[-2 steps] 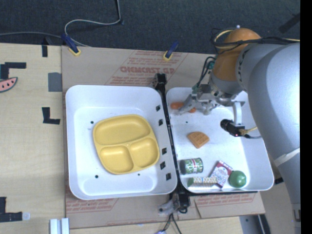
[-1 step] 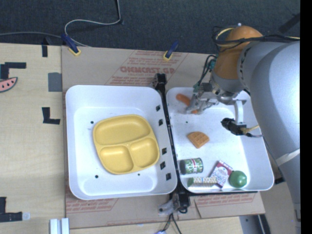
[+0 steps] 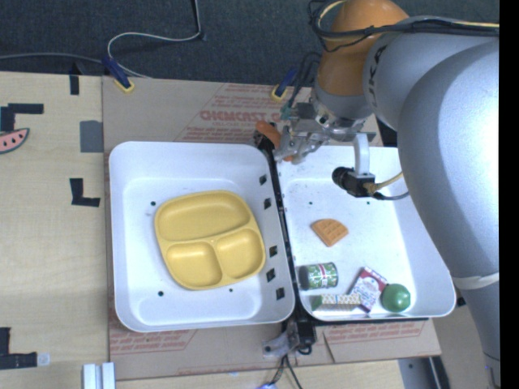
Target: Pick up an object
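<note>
We see even, soft overhead light; the white bins (image 3: pixel 130 217) glare mildly, washing out their rims; shadows stay faint; the grey arm (image 3: pixel 454 136) at right looks slightly blurred; detail is coarse throughout.

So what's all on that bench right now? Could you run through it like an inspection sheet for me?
Surface: two white bins side by side on cardboard, left bin and right bin.
Job's things: in the right bin, a waffle-like biscuit, small can, green ball, red-and-white packet, flat snack bar.
Clutter: yellow divided tray in the left bin.
Grippers: gripper at the far end of the wall between the bins; something orange beside it, hold unclear.
Cables: black cable and pale cable behind the bins.
Surroundings: black tape marks on the bench at left.
</note>
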{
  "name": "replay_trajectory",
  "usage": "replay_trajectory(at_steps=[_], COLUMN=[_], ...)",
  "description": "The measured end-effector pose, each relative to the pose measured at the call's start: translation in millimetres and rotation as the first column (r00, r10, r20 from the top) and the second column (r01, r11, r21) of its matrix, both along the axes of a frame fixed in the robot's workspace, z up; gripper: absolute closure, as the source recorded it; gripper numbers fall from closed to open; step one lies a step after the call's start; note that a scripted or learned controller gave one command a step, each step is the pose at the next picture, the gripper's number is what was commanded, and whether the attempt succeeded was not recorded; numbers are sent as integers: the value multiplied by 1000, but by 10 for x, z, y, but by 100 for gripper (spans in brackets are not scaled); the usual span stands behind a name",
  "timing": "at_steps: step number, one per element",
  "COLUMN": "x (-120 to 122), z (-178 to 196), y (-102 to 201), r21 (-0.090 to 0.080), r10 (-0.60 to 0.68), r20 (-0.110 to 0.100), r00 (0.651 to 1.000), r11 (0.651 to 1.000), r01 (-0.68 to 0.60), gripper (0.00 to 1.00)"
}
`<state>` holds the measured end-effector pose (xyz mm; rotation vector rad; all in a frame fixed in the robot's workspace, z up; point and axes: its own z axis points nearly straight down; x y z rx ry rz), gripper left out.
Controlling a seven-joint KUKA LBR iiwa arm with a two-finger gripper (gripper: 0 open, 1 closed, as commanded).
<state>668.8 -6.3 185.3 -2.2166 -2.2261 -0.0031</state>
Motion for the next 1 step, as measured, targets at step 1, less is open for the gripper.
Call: replay_trajectory(at_steps=[1], x=[-6], z=[324], y=[629], r21=[0], r10=[-1], r20=[-2], r00=[1000], r11=[1000], r01=[1], gripper=[100])
